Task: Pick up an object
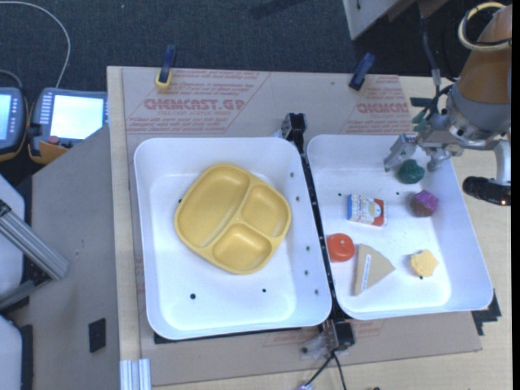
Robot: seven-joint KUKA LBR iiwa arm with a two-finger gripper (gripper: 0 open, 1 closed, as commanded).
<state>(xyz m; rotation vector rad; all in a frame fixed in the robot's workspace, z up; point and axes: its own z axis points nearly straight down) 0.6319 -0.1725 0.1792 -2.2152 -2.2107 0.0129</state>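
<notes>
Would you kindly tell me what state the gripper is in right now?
Gripper: jaws open, spread above the green object in the right bin, holding nothing.

On my feed the arm wears a broad orange band above a grey wrist, thin dark cables trailing beside it, ending in a pale metallic two-finger gripper.

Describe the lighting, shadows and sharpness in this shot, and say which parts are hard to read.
Camera view: light is even and bright, with soft, short shadows under the yellow divided plate and the small objects in the right bin. The white bins wash out slightly, with no hard glare. The gripper over the green object looks soft and cluttered, so its fingers are hard to read.
</notes>
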